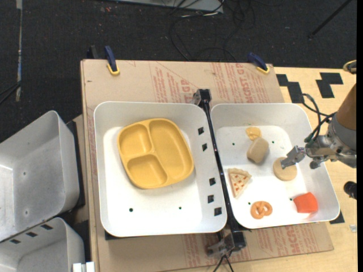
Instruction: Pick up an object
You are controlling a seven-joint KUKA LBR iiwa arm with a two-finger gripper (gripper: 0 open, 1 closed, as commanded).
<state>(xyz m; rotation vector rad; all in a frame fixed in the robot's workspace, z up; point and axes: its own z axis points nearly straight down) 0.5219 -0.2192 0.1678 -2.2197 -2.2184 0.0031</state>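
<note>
Gripper (294,157) sits right above round tan disc (285,170); finger state you cannot tell. Disc lies flat: expect tips to skate off. Tan lump (257,151) close left, red block (306,203) below: watch for knocks.

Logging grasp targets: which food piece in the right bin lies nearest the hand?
The round tan disc, right at the hand; the other pieces lie farther off.

Position: fixed above the surface (153,78)
Facing: slanted downward
Range: moderate, both white bins framed
Arm side: enters from the right
</note>
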